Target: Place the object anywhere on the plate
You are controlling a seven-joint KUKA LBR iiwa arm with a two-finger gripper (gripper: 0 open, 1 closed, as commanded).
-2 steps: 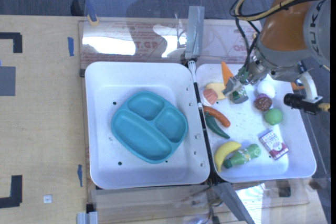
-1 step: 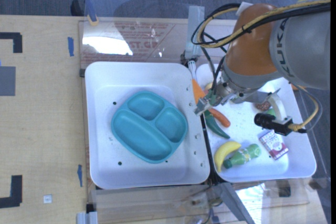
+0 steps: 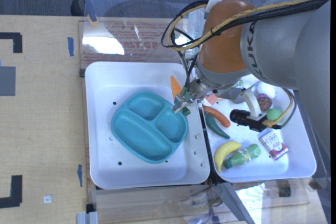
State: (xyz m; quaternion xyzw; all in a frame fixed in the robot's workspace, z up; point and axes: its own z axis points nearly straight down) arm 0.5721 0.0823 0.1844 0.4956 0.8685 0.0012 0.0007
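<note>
1. My fingers [image 3: 184, 105]: over the right rim of the teal plate [image 3: 149, 131], by the left bin's [image 3: 105, 165] right wall; whether parted or closed on anything, I cannot tell.
2. Orange carrot-like piece [image 3: 176, 85]: just above my fingers, by the plate's upper right edge, off the plate.
3. Right bin [image 3: 299, 165]: banana [image 3: 227, 152], green bottle [image 3: 247, 153], green pepper [image 3: 216, 126], red packet [image 3: 274, 143].

Smooth teal plastic plate [image 3: 149, 127], slightly glossy. Glossy white plastic bins [image 3: 102, 165]. Pale matt wood counter [image 3: 39, 128]. Clear shiny plastic sheet [image 3: 121, 39] catching glare. Glossy plastic banana [image 3: 226, 152]. Matt grey arm [image 3: 294, 44] with smooth orange band [image 3: 226, 44].
</note>
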